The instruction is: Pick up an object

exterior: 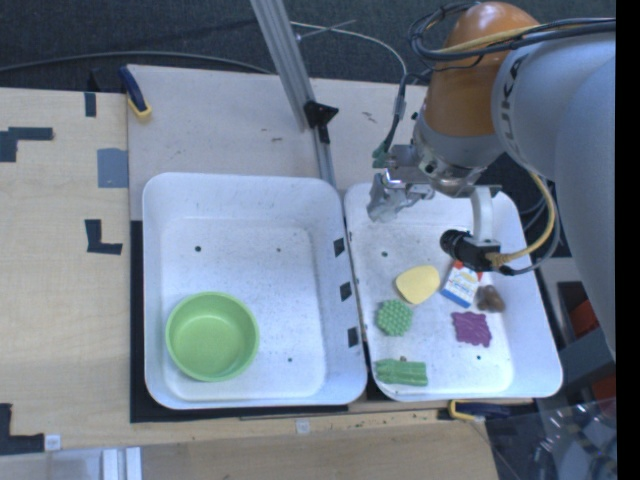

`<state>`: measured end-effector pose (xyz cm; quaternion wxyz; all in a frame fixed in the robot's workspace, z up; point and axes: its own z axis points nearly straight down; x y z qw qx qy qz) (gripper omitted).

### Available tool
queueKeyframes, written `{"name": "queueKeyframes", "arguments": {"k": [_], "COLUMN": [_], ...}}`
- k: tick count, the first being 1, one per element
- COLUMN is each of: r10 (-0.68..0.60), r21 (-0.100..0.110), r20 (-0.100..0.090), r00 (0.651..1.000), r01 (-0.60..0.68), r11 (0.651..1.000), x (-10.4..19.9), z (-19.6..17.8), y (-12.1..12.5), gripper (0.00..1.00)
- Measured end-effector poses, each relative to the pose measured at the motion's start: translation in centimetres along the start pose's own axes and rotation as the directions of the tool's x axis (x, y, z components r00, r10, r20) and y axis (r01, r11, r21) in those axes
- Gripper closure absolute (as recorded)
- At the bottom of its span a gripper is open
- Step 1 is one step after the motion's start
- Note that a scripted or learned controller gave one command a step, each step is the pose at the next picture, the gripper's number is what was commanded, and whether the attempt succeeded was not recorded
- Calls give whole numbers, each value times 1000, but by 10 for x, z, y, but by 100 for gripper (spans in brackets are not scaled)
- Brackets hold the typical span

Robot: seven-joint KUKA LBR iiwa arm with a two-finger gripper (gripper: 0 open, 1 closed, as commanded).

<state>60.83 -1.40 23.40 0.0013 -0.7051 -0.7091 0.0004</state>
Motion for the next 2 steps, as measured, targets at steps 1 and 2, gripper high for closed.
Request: {"name": "queueKeyframes", "arguments": {"k": [1, 2], "r10": [0, -1], "r21": [1, 1], "r20": [1, 0], "r00": [1000, 1000], "r01": [0, 1], "r11": [1000, 1000], "x": [47, 102], "z": [11, 15], "y": [0, -9], "gripper": [100, 100]}}
